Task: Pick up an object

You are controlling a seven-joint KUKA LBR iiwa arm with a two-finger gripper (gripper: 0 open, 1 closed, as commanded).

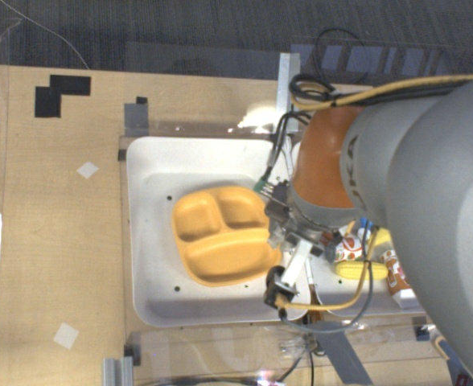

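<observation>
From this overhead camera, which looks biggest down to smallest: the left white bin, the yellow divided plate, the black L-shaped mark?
1. white bin, largest
2. yellow divided plate, lying inside that bin
3. black L-shaped mark on the bench, smallest

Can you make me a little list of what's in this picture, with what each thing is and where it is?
left bin: white, shallow, holds the tray
yellow tray: three sections, lying flat, toward the bin's right side
arm: grey with an orange band, reaching in from the right, wrist over the tray's right edge
yellow item: right of the tray, partly hidden by the arm
red and white item: just above it, too hidden to name
</observation>
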